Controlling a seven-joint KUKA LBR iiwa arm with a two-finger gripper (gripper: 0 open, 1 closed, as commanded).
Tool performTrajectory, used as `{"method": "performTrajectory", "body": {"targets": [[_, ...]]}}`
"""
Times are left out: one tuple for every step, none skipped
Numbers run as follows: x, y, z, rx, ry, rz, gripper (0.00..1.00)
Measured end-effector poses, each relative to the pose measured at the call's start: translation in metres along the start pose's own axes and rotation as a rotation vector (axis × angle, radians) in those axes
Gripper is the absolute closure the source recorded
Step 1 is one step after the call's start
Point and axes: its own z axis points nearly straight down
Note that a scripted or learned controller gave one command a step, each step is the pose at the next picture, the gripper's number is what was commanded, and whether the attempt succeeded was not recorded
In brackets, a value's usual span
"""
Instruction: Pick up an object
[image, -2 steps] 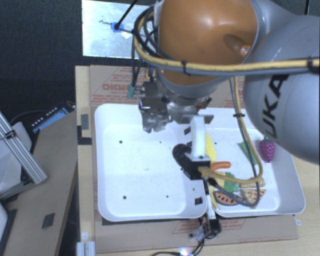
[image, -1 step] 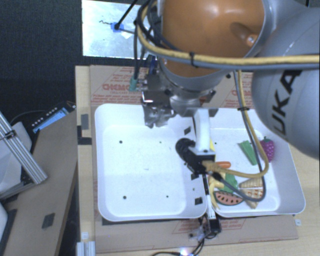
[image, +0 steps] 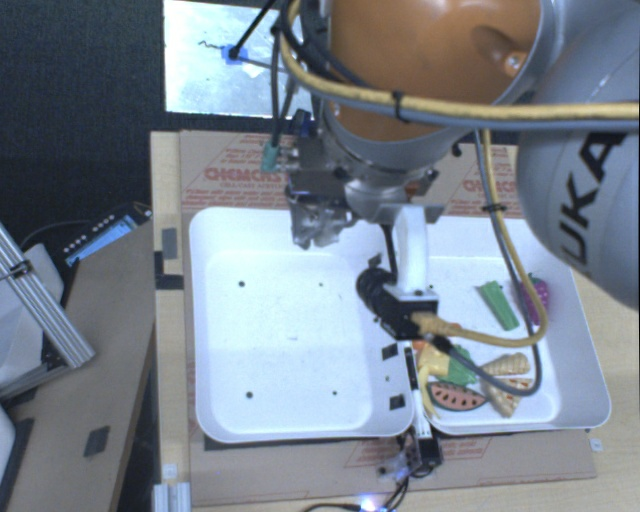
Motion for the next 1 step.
{"method": "performTrajectory", "body": {"targets": [[0.0001,0.0000,-0.0206,-0.001,0.000,0.000,1.00]]}}
